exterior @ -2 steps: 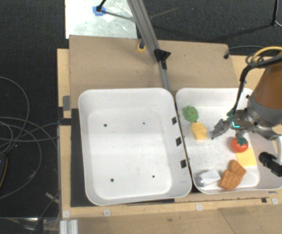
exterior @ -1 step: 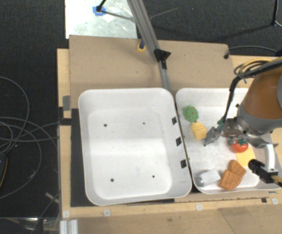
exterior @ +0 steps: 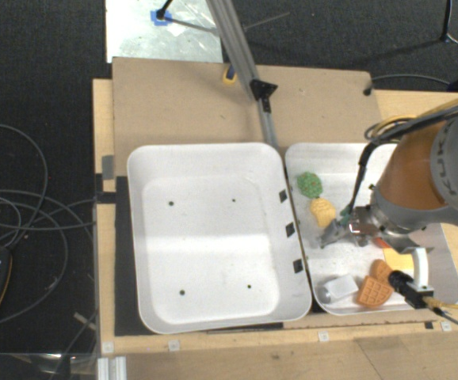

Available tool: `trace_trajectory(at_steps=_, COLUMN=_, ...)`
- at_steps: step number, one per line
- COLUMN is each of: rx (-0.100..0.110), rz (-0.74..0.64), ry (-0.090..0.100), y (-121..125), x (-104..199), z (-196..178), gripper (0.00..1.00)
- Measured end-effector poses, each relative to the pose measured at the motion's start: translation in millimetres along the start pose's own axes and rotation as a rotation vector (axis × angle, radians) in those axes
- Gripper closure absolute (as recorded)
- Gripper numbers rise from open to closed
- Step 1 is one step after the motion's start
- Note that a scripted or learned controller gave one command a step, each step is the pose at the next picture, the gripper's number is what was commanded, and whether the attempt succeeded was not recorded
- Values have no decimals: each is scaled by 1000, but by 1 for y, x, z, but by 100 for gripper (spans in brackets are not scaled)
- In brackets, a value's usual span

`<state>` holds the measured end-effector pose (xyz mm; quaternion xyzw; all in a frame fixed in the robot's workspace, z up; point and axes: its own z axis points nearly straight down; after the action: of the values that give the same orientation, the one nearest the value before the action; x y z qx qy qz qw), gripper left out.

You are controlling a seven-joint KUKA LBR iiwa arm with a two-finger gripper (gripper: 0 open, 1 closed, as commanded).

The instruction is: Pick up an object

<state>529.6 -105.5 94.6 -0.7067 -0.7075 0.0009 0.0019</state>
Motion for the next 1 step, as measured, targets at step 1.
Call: trace_trajectory(at_steps=1, rx=-6, rz=1, ry=-1, y=1, x=-1, z=-13, gripper=100)
